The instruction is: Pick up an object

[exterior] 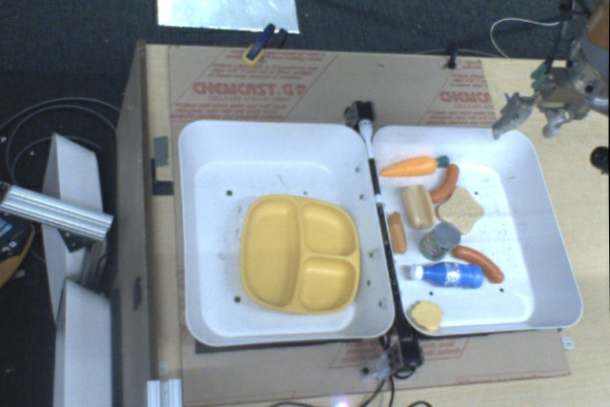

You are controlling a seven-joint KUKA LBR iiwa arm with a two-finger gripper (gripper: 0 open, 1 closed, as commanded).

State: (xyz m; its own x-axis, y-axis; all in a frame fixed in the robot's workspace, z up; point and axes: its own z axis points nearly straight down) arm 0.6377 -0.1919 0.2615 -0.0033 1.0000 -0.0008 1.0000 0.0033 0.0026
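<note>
Gripper (530,116) above the right bin's (551,234) far right corner, fingers spread wide, holding nothing.
Inside that bin: carrot (412,168), blue bottle (448,275), sausages.

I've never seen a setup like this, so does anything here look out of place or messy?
One thing: a small orange sausage-like piece lies along the divider's edge, apart from the food pile in the right bin. The yellow tray sits flat.

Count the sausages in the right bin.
2. One sausage lies near the carrot at the bin's far side; the other sausage lies just above the blue bottle. None looks hidden.
</note>
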